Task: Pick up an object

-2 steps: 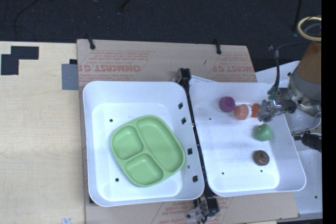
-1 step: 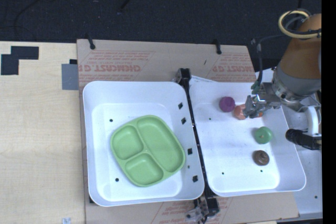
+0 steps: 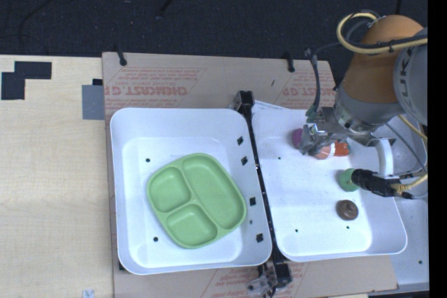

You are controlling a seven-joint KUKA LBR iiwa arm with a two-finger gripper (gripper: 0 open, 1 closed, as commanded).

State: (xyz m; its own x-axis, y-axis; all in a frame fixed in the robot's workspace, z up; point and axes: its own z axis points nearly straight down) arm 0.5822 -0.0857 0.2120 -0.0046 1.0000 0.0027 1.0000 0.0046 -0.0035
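**A:** Entry one: what can we not make out?

**B:** The gripper [image 3: 319,142], low over the far part of the right bin [image 3: 307,223], is masked by its own wrist. We cannot tell how far open it is, nor whether it has hold of anything. The arm [image 3: 377,66] is cut off at the view's right.

**A:** Anything half hidden beside it?

**B:** Two items. There is a pink thing [image 3: 298,138] just beside the gripper, toward the left bin [image 3: 133,132]; its shape is unclear. There is an orange thing [image 3: 340,149] just beside it on the other side, partly under the wrist. We cannot tell whether either touches the gripper.

**A:** Entry two: containers.

**B:** The left bin holds one green plate [image 3: 195,200] with three compartments, lying flat and turned askew. The right bin holds the pink thing and the orange thing in its far part. It also holds a green thing [image 3: 346,179] toward its right wall, with its right side covered. A brown disc [image 3: 347,209] lies near the green thing but apart from it, on the side toward us, in plain sight.

**A:** Entry three: surroundings.

**B:** A black rail [image 3: 253,164] runs between the bins. We see a cardboard sheet [image 3: 181,80] under both of them. The bench [image 3: 49,185] is pale and bears a black patch [image 3: 31,77] and a grey patch [image 3: 92,101], the grey one just beside the cardboard.

**A:** What stands in the way?

**B:** The wrist hangs over the pink and orange things.
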